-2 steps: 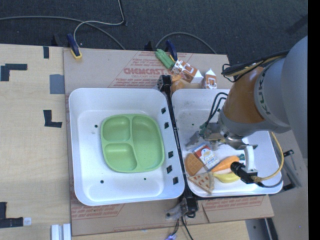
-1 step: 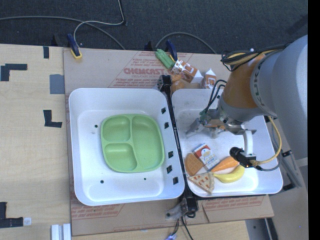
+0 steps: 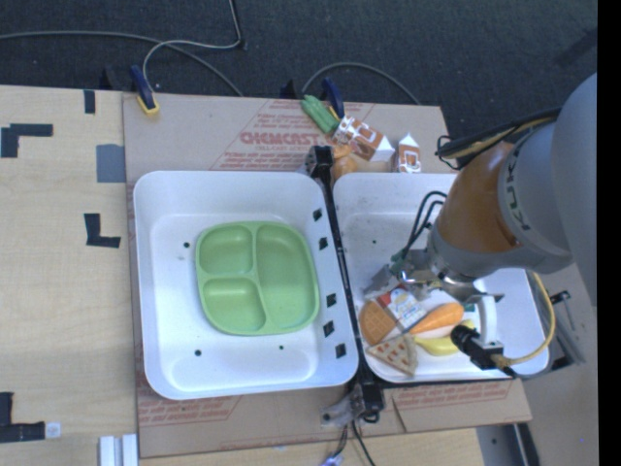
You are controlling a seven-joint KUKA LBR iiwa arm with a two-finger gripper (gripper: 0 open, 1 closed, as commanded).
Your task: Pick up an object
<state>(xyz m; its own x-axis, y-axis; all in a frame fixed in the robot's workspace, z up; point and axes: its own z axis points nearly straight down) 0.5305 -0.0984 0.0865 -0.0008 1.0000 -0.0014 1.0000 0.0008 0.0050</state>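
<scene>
The right bin (image 3: 374,212) holds a pile of toy food in its near left corner: an orange-brown bun (image 3: 375,319), a white and red packet (image 3: 403,305), an orange carrot (image 3: 439,316), a yellow banana (image 3: 440,346) and a waffle-like slice (image 3: 393,356). My gripper (image 3: 415,278) is down in this bin, directly over the top of the pile by the packet. The grey arm with its orange band (image 3: 475,207) hides the gripper's upper part. Nothing is visibly lifted.
The left bin (image 3: 160,202) holds a green divided plate (image 3: 257,277). Behind the bins, small toy cartons (image 3: 361,142) and a green clip (image 3: 320,115) lie on the cardboard. A blue and yellow clamp (image 3: 144,90) and cables lie further back.
</scene>
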